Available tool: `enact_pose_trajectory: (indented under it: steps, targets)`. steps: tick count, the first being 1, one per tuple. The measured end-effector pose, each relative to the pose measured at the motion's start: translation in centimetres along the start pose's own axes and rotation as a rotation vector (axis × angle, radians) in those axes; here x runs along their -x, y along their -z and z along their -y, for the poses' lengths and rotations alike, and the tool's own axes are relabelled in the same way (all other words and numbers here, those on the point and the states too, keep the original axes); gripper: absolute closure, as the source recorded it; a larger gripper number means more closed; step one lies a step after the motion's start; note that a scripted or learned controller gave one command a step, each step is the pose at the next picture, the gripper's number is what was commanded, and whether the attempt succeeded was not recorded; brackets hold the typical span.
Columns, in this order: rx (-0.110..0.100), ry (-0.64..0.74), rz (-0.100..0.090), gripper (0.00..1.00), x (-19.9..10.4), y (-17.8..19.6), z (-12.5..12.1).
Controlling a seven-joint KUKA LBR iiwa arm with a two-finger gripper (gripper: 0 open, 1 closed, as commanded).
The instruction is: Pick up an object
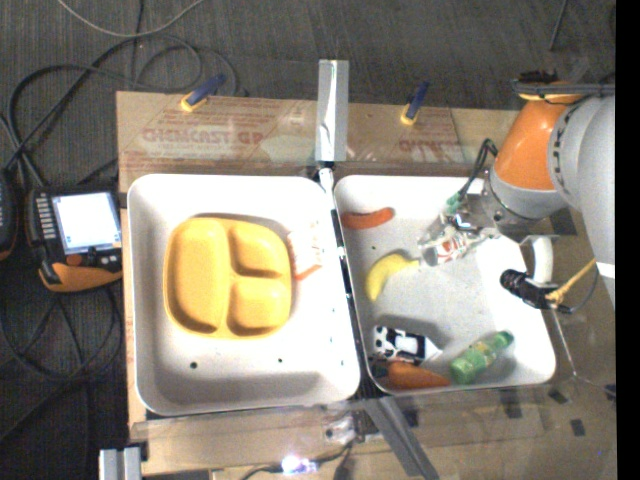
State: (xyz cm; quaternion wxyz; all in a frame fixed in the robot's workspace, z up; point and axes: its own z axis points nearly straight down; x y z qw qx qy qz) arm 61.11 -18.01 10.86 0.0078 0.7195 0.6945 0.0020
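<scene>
My gripper (446, 244) hangs over the middle of the right bin (520, 323), reaching in from the right. Just left of it lies a yellow banana (384, 271). A red sausage (367, 217) rests near the bin's back left corner. Along the front wall sit a black and white toy (401, 345), an orange carrot (416, 376) and a green bottle (480, 357). The gripper's tip is small and cluttered, and I see nothing clearly held in it.
The left bin (150, 268) holds a yellow divided plate (230, 273) and a small orange scrap (308, 269) beside it. A raised wall (342, 268) separates the two bins. A handheld controller (80, 230) lies off the bench at the left.
</scene>
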Motion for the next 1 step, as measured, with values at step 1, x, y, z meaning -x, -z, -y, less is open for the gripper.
enact_pose_trajectory:
  steps: [1]
  targets:
    - [-0.016, -0.074, -0.005, 1.00, -4.68, 8.75, -2.59]
